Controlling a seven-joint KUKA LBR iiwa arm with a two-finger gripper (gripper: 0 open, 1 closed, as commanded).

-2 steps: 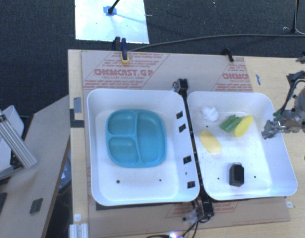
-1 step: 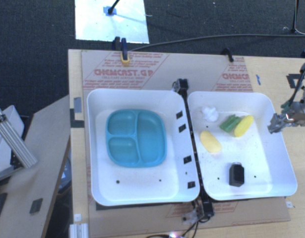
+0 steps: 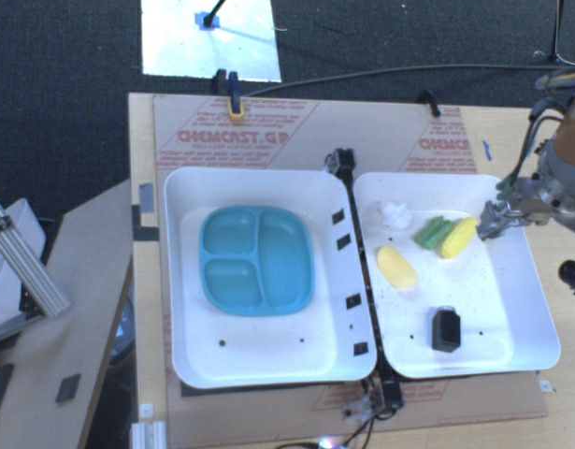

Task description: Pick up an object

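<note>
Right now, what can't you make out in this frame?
- Pincer in the camera view: small and blurred against the right bin's rim; whether it is open or shut is unclear.
- Arm: cut off by the right edge.
- White lump: too small and pale against the bin to identify.
- Green and yellow object: too small to tell whether it is one item or two touching.
- Black object: too small to identify.

One fixed overhead camera looks down slantwise over both bins (image 3: 362,251).

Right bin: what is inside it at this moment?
Inside the right bin: a small white object, a green-and-yellow piece, a pale yellow piece, a black block. The gripper covers the upper-right corner.
</note>
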